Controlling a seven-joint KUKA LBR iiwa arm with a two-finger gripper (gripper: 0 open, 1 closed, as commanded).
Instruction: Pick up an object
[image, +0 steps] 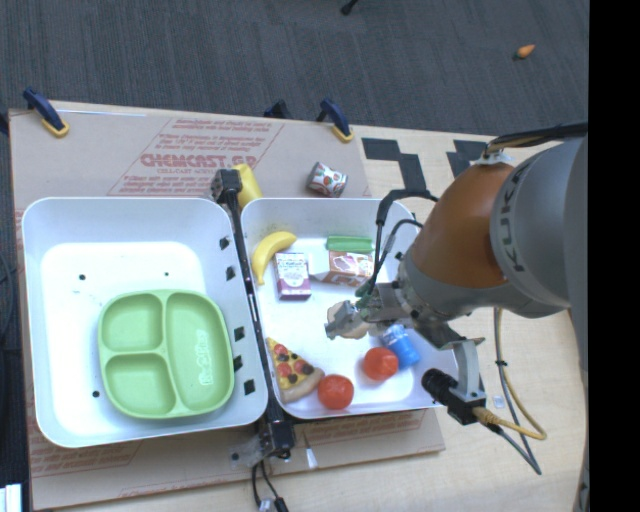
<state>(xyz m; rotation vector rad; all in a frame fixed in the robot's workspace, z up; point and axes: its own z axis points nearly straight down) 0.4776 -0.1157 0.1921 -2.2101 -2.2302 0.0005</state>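
Hovering low in the right bin (300, 212), the gripper (345, 322), its opening unreadable, risks nudging the tomato (379, 364) and blue bottle (402, 346) crowded alongside.

Readable text: cardboard sheet and arm housing.
"CHEMCAST GP" in red print on the cardboard sheet (200, 160) under the bins, upside down to the camera; smaller red lines around it too fine to read. Part of "KUKA" lettering on the grey arm (505, 235). Packets in the right bin: print illegible.
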